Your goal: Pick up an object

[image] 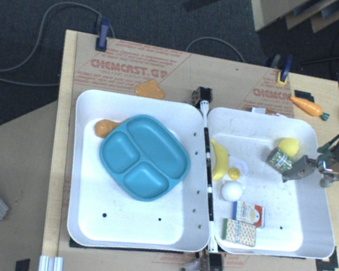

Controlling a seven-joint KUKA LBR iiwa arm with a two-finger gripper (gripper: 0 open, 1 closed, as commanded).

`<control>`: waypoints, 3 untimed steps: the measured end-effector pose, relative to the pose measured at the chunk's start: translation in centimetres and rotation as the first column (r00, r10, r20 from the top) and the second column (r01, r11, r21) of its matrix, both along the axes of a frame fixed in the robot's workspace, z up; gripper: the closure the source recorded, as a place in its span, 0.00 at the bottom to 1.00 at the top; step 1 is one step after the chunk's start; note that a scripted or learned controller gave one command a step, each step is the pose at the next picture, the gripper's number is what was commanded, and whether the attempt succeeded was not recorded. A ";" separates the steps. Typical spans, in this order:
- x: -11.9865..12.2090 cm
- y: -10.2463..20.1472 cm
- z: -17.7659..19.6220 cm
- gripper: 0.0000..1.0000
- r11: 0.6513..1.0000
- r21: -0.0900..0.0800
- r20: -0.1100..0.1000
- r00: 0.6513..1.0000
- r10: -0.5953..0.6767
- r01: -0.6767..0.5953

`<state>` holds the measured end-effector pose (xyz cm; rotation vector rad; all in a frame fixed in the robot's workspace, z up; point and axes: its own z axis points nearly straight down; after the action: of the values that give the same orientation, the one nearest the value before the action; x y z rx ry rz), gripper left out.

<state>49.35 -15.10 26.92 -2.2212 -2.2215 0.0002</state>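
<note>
Claw (311, 168) at right bin's (316, 219) edge, pinching state unclear.
Green can (279, 159) and lemon (289, 146) sit just left, likeliest targets.

The arm comes in from the right edge of the view, low over the right-hand bin (312, 240). Its gripper (309, 169) sits above that bin's right rim, about midway along it, pointing left toward the bin's middle. One dark finger (296, 170) juts out leftward and slightly downward; the metal wrist body lies just behind it, level.
</note>
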 end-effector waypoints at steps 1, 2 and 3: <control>3.3 3.7 -18.4 0.00 1.000 0.005 -0.013 1.000 0.003 -0.003; 7.2 -3.1 -10.1 0.00 1.000 -0.007 0.011 1.000 -0.004 0.004; 11.4 -3.2 -16.5 0.00 1.000 0.000 0.000 1.000 -0.002 0.002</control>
<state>60.80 -18.34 10.42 -2.2230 -2.2195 -0.0006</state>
